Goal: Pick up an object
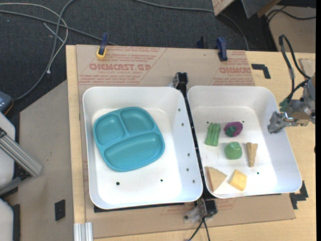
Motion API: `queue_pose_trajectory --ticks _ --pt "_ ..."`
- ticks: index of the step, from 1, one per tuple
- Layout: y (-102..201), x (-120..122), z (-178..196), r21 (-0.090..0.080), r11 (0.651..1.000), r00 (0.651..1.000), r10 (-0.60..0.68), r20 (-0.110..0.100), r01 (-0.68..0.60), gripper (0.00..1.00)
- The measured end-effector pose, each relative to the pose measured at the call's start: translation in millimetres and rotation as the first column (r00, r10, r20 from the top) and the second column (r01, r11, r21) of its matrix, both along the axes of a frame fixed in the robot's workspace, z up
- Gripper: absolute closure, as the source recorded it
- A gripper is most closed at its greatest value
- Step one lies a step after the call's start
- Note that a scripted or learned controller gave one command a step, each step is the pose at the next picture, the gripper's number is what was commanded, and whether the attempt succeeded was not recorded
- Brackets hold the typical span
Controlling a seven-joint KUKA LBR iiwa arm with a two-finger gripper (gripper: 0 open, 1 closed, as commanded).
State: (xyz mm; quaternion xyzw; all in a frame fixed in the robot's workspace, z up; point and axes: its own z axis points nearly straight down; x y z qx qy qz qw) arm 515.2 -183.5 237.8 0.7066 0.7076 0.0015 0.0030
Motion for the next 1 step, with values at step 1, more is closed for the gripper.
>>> queue_pose_trajectory --ticks 1 --pt "61.5 15.7 -0.4 0.005 1.000 1.000 0.006 -0.004 -0.006 1.00"
